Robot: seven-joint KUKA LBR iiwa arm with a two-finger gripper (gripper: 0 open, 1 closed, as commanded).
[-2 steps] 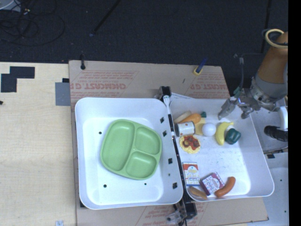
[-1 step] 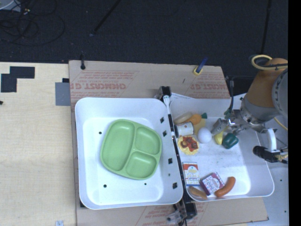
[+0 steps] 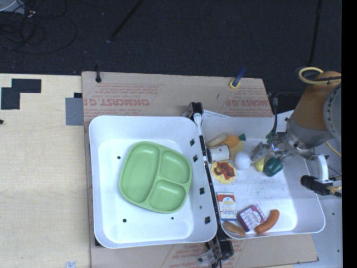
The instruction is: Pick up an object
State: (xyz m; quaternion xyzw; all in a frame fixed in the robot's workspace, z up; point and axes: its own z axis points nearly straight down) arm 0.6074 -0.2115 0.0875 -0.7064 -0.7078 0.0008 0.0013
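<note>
White bins: the left bin (image 3: 106, 149) holds a green plate (image 3: 155, 176); the right bin (image 3: 304, 216) holds toy food. Over its far right, the gripper (image 3: 266, 155) is beside a green pepper (image 3: 273, 166); finger state unclear.

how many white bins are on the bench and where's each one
2. One shallow white plastic bin sits on the left and holds a green divided plate. The second white bin sits right beside it on the right, holding the small toy foods, with the claw over it.
</note>
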